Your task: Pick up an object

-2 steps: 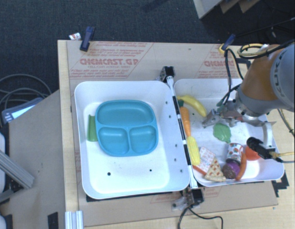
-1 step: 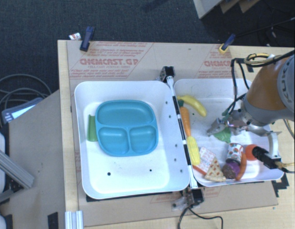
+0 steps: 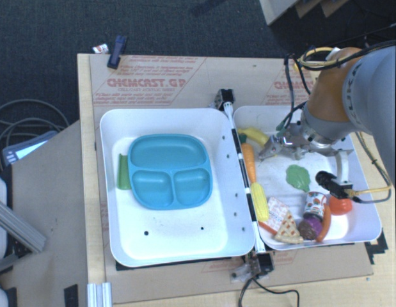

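Dark carpet floor [image 3: 44, 18] surrounds a wooden bench [image 3: 159, 75]; grey cables [image 3: 18, 123] lie coiled at left.

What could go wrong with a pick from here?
1. The toys in the right bin are crowded: the can, pizza slice and tomato sit close together, so the claw may nudge neighbours or catch two.
2. The carrot and corn lie against the bin wall, likely leaving little room.
3. The green leaf looks flat and may slip.
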`<state>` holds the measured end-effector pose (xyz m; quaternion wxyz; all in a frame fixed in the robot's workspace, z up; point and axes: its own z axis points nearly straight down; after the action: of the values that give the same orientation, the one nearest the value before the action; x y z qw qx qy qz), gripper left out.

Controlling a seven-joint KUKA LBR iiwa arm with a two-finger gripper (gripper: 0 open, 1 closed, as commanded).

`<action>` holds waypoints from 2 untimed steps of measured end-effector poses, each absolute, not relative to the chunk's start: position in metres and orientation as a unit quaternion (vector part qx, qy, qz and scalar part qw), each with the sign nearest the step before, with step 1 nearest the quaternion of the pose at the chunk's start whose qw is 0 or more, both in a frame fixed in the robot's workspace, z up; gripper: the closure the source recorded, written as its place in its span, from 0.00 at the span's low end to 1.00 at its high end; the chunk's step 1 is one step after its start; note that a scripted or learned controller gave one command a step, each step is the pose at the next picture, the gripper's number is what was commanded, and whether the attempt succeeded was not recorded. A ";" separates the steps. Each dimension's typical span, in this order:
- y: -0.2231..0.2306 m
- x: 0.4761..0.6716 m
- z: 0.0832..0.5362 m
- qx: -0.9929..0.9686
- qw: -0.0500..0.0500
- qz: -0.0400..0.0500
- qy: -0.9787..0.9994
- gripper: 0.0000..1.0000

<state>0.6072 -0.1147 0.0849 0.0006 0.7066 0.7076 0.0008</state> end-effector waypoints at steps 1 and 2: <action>-0.143 0.542 0.085 0.707 0.000 -0.001 0.707 0.00; -0.193 0.562 0.085 0.707 0.001 0.000 0.707 0.00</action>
<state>0.5618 -0.1932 0.0848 0.0013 0.7074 0.7068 -0.0001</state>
